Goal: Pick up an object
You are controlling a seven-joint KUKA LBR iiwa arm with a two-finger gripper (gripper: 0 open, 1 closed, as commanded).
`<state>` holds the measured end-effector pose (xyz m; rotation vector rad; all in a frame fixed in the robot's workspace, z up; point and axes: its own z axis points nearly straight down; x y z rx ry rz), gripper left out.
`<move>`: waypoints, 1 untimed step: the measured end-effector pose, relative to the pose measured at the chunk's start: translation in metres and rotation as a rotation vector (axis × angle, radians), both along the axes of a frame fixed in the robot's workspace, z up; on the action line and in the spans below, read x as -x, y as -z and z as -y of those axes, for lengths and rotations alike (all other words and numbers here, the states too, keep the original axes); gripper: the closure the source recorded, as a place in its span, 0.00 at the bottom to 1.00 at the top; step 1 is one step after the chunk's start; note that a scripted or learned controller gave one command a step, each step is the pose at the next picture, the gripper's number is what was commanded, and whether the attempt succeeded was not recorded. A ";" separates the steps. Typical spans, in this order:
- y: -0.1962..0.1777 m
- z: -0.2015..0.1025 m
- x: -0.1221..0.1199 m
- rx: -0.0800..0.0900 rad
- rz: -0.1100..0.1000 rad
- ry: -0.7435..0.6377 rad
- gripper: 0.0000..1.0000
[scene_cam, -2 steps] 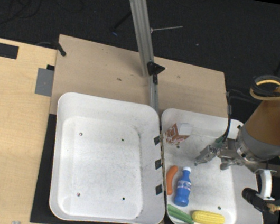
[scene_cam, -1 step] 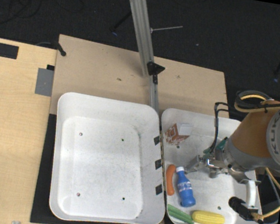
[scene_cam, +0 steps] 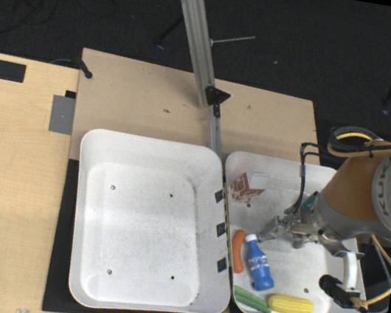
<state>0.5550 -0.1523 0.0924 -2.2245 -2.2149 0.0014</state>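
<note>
Bottle (scene_cam: 259, 263), blue with a white cap, lies in the right bin (scene_cam: 304, 175) just below and left of the gripper (scene_cam: 272, 229), apart from it, cap end toward it, long axis running up-left to down-right. Whether the gripper is spread or pressed together cannot be told; the arm (scene_cam: 358, 192) hides much of the bin behind it. A carrot (scene_cam: 238, 251) lies left of the bottle, corn (scene_cam: 290, 305) below.

A flat tan fibreboard bench (scene_cam: 153, 99) carries two shallow white plastic bins set side by side and touching. The larger left bin (scene_cam: 142, 225) rests partly on a black mat (scene_cam: 61, 241). The right bin (scene_cam: 311, 180) sits by the bench's right edge.
</note>
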 end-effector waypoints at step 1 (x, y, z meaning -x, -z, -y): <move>-0.010 0.001 0.001 -0.001 -0.001 0.005 1.00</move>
